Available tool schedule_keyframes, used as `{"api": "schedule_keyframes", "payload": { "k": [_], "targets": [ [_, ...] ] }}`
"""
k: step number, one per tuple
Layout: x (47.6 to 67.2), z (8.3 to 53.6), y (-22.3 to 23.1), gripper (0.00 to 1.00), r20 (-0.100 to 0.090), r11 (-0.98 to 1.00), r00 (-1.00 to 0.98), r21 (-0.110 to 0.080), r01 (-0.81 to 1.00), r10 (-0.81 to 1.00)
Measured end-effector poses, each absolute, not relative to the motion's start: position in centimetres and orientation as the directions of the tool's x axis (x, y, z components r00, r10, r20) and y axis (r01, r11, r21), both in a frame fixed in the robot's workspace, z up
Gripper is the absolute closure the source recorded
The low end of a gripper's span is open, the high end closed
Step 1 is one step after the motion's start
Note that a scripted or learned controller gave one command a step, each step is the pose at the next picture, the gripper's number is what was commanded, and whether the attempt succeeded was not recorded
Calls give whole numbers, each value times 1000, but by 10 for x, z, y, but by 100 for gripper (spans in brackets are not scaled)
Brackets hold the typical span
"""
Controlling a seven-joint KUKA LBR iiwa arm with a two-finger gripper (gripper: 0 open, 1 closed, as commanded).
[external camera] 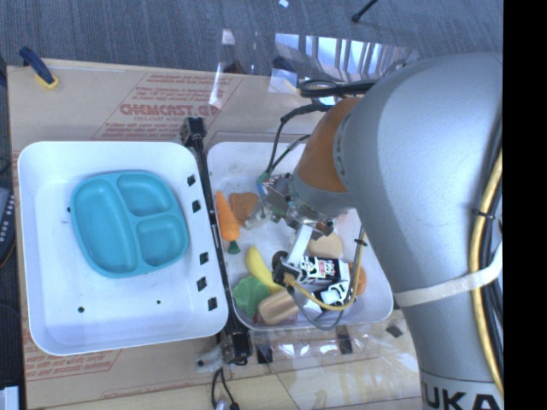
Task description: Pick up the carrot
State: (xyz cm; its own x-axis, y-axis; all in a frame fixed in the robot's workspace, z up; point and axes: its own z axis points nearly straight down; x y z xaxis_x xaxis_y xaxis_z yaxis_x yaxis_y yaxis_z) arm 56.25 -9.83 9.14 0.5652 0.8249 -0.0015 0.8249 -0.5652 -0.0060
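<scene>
Carrot [226, 218] lies lengthwise along the nine-o'clock wall of the right bin [244, 165]. It looks light, stiff and smooth, so a pinch across its thick middle seems best. The gripper [280, 199] sits at its three o'clock, apart from it; I cannot tell whether it is open or closed.

The grey robot arm [427, 186] covers the right part of the right-hand shallow white bin [256, 155] and is cut off at the view's lower edge. The end effector [284, 200] overlaps a brown irregular object [244, 205]. An orange rounded object [361, 282] beside the arm is mostly hidden; its type cannot be determined.
</scene>
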Motion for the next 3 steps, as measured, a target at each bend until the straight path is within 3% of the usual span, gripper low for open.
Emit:
{"api": "schedule_keyframes", "payload": {
  "k": [1, 2, 3],
  "targets": [
    [642, 92, -90, 0, 0, -609, 610, -9, 793, 793],
    [591, 92, -93, 0, -6, -705, 705, -10, 709, 710],
    [591, 102, -91, 100, -5, -697, 697, -20, 717, 717]
  ]
}}
